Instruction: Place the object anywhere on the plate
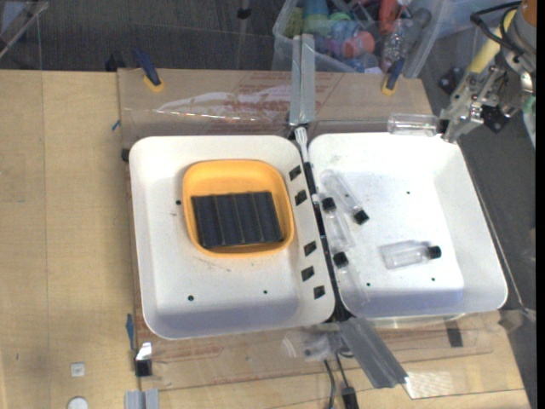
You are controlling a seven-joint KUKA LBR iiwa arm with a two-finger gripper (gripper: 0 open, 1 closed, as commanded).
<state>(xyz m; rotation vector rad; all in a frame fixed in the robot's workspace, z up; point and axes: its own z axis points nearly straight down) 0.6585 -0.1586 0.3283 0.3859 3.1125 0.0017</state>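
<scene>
**benchwatcher:** What's seen nearest the camera?

**iiwa_fan:** The wooden desk [60,228] front edge, with a few small bits of hardware [140,365] lying just in front of the left bin [162,305]. In that bin an orange plate [237,206] is set, squarish with rounded corners, and a dark ribbed slab [237,219] is laid flat on it. The plate is taken as the landmark from here on.

**benchwatcher:** And the objects?

**iiwa_fan:** To the right of the plate, past the divider with its black tabs, the right bin [464,292] is found. A clear vial with a black cap [409,254] is lying on its side there, well right of the plate and a bit nearer the camera than its middle. Two more clear capped vials [342,203] are lying close to the divider, just right of the plate. Nothing of theirs is touching the plate.

**benchwatcher:** The arm?

**iiwa_fan:** The end effector [453,126] is seen far right of the plate and beyond it, at the right bin's far corner. Something clear, tube-like [413,126] is seen right beside it on the rim; whether it's gripped, or how far the end effector is open, can't be told. A clear crate of colourful stuff [358,11] is parked farthest back.
</scene>
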